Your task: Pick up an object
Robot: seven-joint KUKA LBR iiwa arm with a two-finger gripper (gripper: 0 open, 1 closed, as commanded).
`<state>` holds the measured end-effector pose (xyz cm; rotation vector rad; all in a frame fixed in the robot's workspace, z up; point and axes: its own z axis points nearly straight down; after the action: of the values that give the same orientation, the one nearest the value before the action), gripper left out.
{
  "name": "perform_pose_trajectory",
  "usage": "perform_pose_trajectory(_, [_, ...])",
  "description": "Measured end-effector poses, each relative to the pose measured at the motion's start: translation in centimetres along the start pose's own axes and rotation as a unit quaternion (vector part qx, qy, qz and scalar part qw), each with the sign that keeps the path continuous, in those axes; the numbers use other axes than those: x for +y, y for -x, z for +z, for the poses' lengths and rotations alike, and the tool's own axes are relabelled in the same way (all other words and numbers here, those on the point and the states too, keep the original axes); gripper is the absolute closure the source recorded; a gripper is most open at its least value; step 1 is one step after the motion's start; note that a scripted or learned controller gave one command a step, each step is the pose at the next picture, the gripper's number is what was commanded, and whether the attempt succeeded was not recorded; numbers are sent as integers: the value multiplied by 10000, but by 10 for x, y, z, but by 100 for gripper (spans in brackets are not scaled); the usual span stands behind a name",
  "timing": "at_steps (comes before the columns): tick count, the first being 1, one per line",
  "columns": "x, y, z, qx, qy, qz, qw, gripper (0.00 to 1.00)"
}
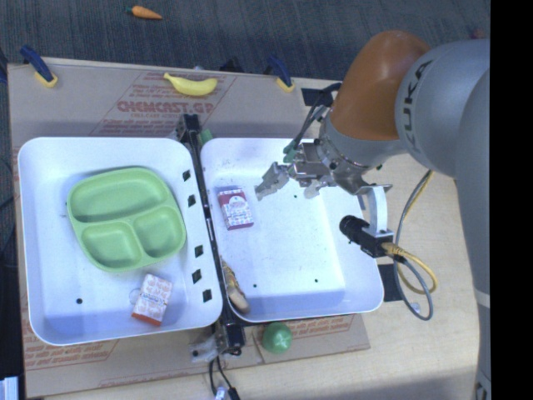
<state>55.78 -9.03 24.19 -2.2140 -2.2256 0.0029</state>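
Tool [287,182] fingers spread, nothing betw. them, above right bin [333,294], wrist partly hidden

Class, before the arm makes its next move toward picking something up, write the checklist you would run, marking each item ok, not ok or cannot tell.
1. Gripper over the right bin: ok.
2. Nothing between its fingers: ok.
3. Fingers spread wide enough to grasp: ok.
4. Red packet lies flat, apart from the bin walls: ok.
5. Gripper directly above the red packet: not ok, it sits to the packet's right.
6. Height above bin floor: cannot tell.
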Motion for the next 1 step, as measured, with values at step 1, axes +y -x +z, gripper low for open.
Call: perform_pose_trajectory(1, [-82,-61,51,-1,-11,-13,10000,0])
